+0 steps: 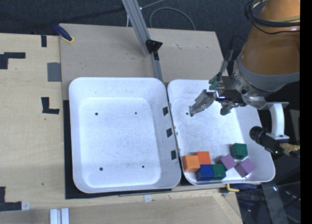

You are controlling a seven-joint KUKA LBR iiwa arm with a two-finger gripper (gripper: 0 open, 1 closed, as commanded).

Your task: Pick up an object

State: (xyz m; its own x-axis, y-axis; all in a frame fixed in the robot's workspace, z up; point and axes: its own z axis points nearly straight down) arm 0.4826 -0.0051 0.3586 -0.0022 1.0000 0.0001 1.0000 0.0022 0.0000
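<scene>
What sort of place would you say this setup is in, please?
Probably a robotics lab bench for grasping trials: a grey arm with an orange band, two shallow white bins side by side, and small coloured blocks in the right one.

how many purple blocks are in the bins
2, both in the right bin near its front right corner: one purple block beside the green pieces, another right of it by the rim. Others could hide under the cluster.

- My arm (273, 33): grey, orange band.
- Bins (78, 96): white, black-speckled.
- Blocks: orange (191, 162), blue (206, 171), two green (239, 150), two purple (227, 161).
- Bench (102, 47): tan.
</scene>
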